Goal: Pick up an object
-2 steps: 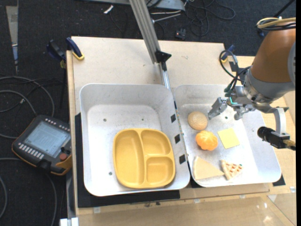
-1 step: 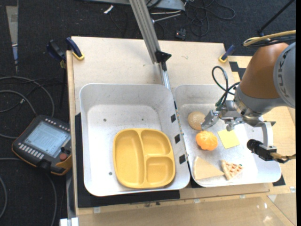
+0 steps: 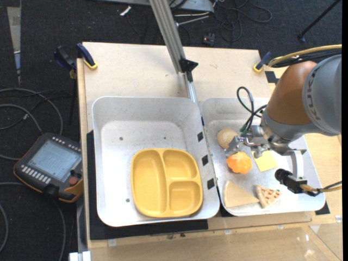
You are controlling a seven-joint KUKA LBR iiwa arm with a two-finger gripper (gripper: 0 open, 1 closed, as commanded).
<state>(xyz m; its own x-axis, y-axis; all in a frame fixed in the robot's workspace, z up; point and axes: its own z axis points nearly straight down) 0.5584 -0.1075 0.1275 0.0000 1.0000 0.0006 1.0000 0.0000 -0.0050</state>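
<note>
The gripper (image 3: 246,143), its grip state hidden from this angle, hovers right of centre just above the orange (image 3: 239,163) in the right bin (image 3: 312,200); it should descend squarely, clearing the nearby cheese square (image 3: 266,161).

- Left bin (image 3: 109,118): yellow divided tray (image 3: 166,182), three compartments.
- Right bin (image 3: 217,110): orange (image 3: 239,162), beige ball (image 3: 227,137) at its 11 o'clock, yellow block (image 3: 266,160) (3 o'clock), pizza slice (image 3: 268,195), tan wedge (image 3: 237,194).
- Gripper (image 3: 243,143) above the orange.
</note>
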